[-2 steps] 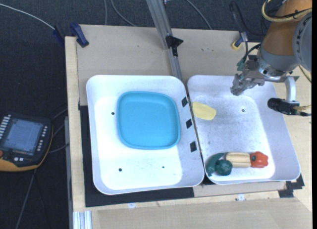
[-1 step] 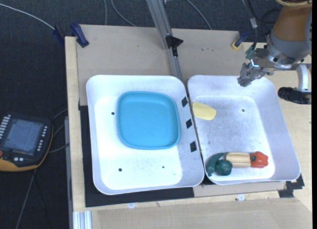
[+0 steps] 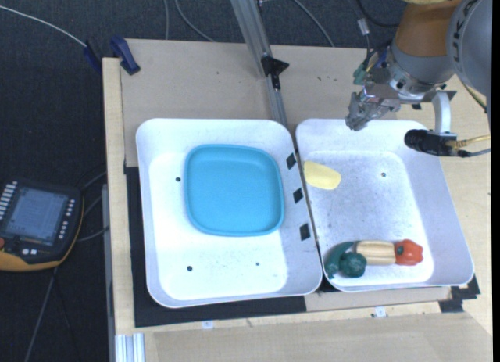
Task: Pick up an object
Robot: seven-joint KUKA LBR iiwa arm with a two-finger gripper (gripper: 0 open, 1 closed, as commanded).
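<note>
The arm (image 3: 437, 24) enters from the upper right, its orange band sitting above a grey wrist that points down and to the left, and it hangs over the far rim of the right bin (image 3: 437, 196). The gripper (image 3: 358, 120) is at the bin's upper left corner, near the rim, dark and small against the white wall; whether it is open or closed cannot be told from this angle, and nothing is seen held in it. A black cylindrical part with a cable juts from the wrist over the bin's upper right edge. Inside the right bin, a pale yellow object (image 3: 322, 175), rounded and slightly wedge-shaped, lies near the left wall in the upper half, below the gripper and apart from it. Along the near wall three things lie in a row: a dark green rounded object (image 3: 346, 263) at the left, a tan stick-like piece (image 3: 376, 252) in the middle touching it, and a red object (image 3: 408, 252) at the right end touching the tan piece. The left bin (image 3: 156, 196) holds a square blue plate (image 3: 233, 188) with rounded corners, lying flat near its centre. A handheld control pendant (image 3: 35, 224) rests on the dark floor at the far left.
</note>
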